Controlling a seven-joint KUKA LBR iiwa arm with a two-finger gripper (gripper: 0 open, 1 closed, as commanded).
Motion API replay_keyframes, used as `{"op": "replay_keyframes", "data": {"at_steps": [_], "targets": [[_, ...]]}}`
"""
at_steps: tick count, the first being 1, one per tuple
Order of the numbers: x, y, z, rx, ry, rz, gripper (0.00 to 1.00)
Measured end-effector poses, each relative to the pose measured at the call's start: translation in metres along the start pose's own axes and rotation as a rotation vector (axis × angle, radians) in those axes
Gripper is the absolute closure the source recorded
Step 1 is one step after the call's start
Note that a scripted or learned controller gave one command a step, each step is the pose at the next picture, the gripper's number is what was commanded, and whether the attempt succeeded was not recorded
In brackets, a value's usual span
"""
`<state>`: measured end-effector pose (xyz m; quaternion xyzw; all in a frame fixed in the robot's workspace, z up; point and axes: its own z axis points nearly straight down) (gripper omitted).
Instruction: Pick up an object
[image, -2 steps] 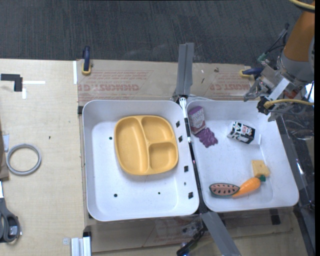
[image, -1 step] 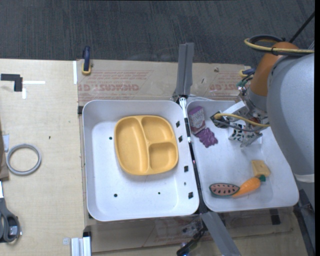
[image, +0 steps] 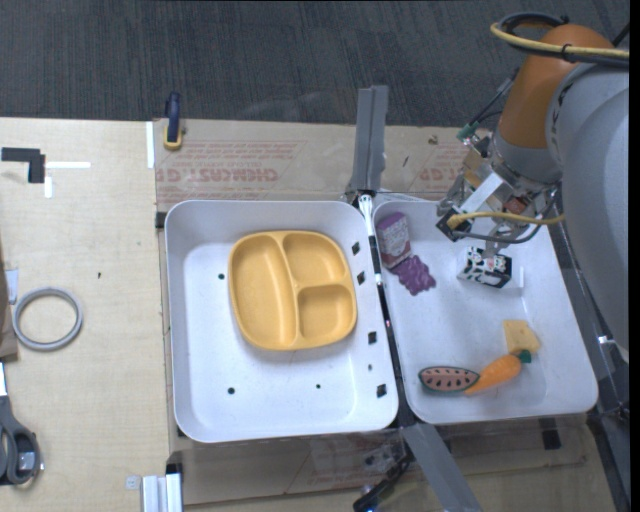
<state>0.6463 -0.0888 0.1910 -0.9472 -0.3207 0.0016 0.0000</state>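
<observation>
My gripper (image: 482, 232) hangs over the back of the right bin (image: 560, 400), under the orange-banded wrist. Just below it a small black-and-white object (image: 486, 268) lies on the bin floor, close to the gripper; contact between them is not discernible. To the left stand a purple can (image: 393, 235) and a bunch of purple grapes (image: 414, 274). Toward the front lie a yellow cheese piece (image: 520, 337), an orange carrot (image: 498, 372) and a watermelon slice (image: 448, 379).
The left bin (image: 200, 400) holds a yellow divided plate (image: 293, 289). On the bench to the left lie a grey ring (image: 44, 318) and scissors (image: 16, 450). The arm's grey body covers the right bin's right side.
</observation>
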Motion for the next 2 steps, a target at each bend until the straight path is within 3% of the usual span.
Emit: {"op": "replay_keyframes", "data": {"at_steps": [1,2], "targets": [[-0.0100,0.0127,-0.1286,0.000,-0.001,-0.048,0.00],[-0.0091,0.0121,-0.1357,0.002,-0.006,-0.053,1.00]]}}
